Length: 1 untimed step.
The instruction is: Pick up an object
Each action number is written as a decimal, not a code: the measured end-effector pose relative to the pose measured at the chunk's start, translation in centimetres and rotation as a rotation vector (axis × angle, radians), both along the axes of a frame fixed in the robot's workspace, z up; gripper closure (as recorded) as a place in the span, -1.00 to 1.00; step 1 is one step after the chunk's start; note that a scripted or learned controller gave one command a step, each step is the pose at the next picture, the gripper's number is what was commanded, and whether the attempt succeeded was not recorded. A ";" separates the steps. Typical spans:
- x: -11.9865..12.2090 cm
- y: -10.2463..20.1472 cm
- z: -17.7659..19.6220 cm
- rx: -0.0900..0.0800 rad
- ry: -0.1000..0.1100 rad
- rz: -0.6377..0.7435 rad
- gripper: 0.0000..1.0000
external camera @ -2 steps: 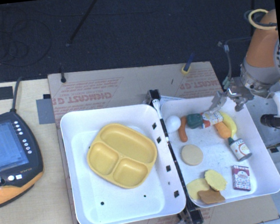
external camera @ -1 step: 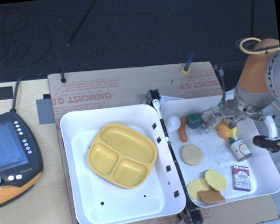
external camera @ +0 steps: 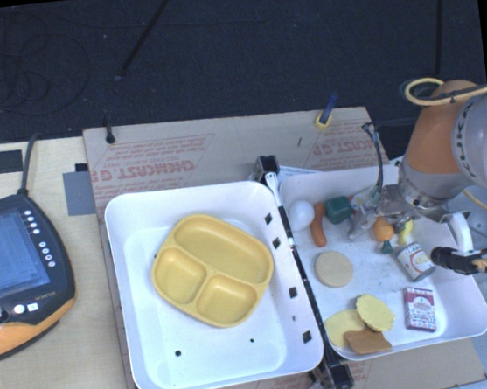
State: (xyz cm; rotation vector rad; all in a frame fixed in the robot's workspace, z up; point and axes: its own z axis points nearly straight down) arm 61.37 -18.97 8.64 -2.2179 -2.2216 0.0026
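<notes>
Orange ball [external camera: 382,230] sits at the gripper [external camera: 379,219], whose grip we cannot judge under the wrist's clutter.

Two white bins [external camera: 146,333], one yellow divided plate [external camera: 212,269], one card box [external camera: 421,309].

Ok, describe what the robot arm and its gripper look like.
The arm is rounded, with a light grey casing and a broad orange band above the wrist. A pale yellow cable loops over its top, and a black cable runs below it on the right. The gripper is a small cluster of grey metal parts, too fine to make out.
</notes>
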 end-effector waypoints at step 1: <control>0.0 0.0 0.9 0.003 0.005 0.002 1.00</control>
